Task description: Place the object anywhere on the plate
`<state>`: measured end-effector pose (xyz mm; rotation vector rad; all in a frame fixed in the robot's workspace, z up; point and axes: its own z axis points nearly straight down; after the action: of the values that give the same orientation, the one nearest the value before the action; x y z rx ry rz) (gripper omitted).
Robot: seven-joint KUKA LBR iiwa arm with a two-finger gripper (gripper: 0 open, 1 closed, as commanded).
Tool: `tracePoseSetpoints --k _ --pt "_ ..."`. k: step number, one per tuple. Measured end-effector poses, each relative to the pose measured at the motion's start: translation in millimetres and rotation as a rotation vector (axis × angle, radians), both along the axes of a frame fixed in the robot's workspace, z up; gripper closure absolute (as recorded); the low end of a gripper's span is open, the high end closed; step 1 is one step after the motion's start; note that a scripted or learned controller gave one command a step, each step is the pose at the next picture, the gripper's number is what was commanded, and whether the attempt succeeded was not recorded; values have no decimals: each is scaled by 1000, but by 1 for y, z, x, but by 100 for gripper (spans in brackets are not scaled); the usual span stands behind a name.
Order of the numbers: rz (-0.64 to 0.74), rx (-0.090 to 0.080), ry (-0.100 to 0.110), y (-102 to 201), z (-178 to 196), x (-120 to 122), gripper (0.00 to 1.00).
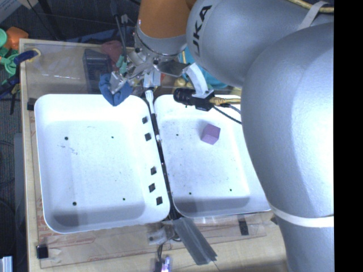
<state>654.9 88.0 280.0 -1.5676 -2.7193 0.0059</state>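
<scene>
over the far rim of the left bin (pixel 57 103), the tool (pixel 131 79) is being held low, just beside the divide between the two bins. a blue object (pixel 115 93), soft-looking and crumpled, is being seen right at the fingertips, overhanging the bin's back corner; whether it is being pinched between the fingers or merely lying against them cannot be told, and how far the tool is open cannot be told either.

a small purple block (pixel 210 134) is being left on the floor of the right bin (pixel 249 200), well apart from the tool. no plate is being made out with certainty, so the placing is being judged as not yet done; if the blue object is the task's thing, the carry and the release are both being counted as outstanding.

the arm (pixel 272 61) is being reached in from the right, its orange band (pixel 164 10) sitting directly above the wrist, the wrist pointing down toward the bins' far edge.
</scene>
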Motion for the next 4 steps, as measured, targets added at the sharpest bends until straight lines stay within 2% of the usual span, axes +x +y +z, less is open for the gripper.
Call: tracePoseSetpoints --k 1,2,3,4 --pt "160 1 -2 -46 14 1 100" --pt "387 1 4 64 -62 -46 100" --pt "614 1 4 122 -133 -72 100" --pt "839 3 -3 82 -69 -30 100"
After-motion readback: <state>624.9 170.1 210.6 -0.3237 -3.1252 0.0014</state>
